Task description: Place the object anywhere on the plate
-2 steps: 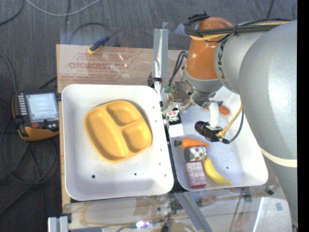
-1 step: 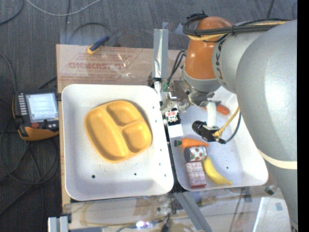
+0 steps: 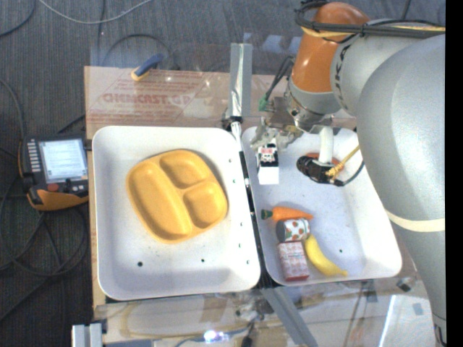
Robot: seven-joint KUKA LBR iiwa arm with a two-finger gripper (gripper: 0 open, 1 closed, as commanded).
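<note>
A yellow plate (image 3: 177, 192) with three compartments lies in the left bin (image 3: 108, 223), and nothing rests on it. My gripper (image 3: 273, 139) hangs over the far left corner of the right bin (image 3: 365, 226). Directly beneath it is a small white and black carton (image 3: 268, 163), close to the bin's left wall. Whether the carton is in the gripper or only lying on the bin floor, I cannot tell. An orange carrot (image 3: 289, 213), a red and white can (image 3: 293, 230), a red box (image 3: 292, 259) and a yellow banana (image 3: 323, 259) lie at the near side of the right bin.
A raised divider (image 3: 248, 194) separates the two bins. The arm's bulky grey body (image 3: 405, 121) covers the right side of the right bin. A handheld pendant with a screen (image 3: 56, 166) sits off the bench to the left.
</note>
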